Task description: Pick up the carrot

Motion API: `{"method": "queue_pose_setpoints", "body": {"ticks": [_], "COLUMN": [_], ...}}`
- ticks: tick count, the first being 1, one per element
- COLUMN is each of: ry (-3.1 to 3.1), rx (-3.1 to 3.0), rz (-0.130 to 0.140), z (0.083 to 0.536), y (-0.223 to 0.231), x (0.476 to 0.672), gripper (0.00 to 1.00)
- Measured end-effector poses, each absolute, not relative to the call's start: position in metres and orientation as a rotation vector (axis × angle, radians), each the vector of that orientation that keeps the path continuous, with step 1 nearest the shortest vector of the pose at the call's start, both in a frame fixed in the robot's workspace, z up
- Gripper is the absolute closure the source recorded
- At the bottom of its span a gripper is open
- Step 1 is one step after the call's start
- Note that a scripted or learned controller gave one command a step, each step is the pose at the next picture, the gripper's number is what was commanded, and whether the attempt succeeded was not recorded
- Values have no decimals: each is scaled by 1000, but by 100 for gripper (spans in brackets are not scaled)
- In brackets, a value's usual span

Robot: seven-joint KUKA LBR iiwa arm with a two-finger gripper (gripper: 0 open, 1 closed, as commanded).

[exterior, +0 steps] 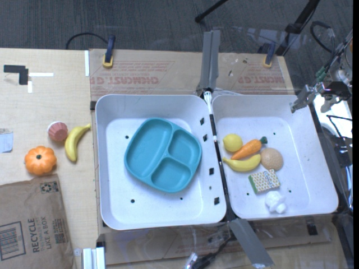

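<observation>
White bin holds orange, green-topped carrot.

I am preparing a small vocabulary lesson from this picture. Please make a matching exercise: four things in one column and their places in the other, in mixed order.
Things:
1. carrot
2. blue plate
3. pumpkin
4. lemon

Places:
A. in the left bin
B. on the bench, outside the bins
C. right bin, touching the carrot's left end
D. right bin, above a banana

Pairs: 1-D, 2-A, 3-B, 4-C
</observation>
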State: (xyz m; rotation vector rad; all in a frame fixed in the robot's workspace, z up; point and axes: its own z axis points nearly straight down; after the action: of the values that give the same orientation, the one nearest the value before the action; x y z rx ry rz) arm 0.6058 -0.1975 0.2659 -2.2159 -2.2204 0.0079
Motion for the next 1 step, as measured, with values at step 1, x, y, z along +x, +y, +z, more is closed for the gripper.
{"method": "queue_pose_setpoints", "body": {"ticks": [1], "ry": [-2396], "rx": [-2024], "rz": [7], "z": [181], "y": [-126], "x": [606], "gripper": [0]}}
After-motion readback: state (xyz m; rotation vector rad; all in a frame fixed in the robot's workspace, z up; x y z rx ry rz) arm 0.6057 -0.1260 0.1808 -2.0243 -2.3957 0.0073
